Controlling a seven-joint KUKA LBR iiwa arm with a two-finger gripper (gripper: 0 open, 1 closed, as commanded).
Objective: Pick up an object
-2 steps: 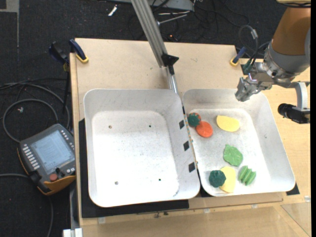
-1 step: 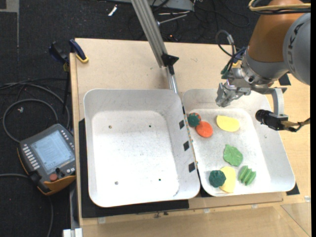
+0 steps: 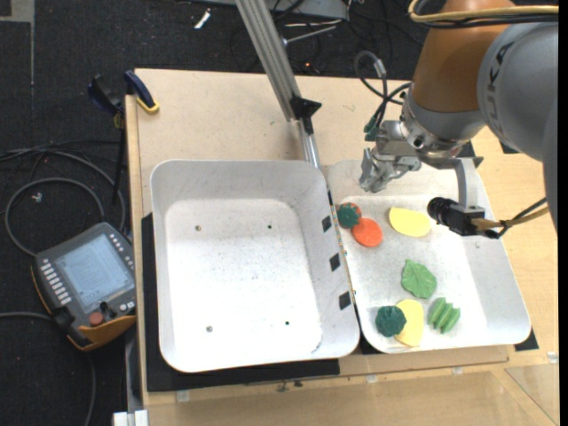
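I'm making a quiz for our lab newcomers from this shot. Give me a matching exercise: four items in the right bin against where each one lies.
Things:
1. orange round piece
2. yellow oval piece
3. ridged green piece
4. dark green lump

Places:
A. near the bin's front right corner
B. just below the hand, right of the orange one
C. against the divider side, by a small green-and-red item
D. front edge, touching a yellow piece

Pairs: 1-C, 2-B, 3-A, 4-D

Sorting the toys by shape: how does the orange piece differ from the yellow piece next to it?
The orange piece is round and smaller; the yellow piece is a flatter, wider oval. The orange piece touches a green-and-red toy; the yellow piece lies alone. Both sit in the right bin.
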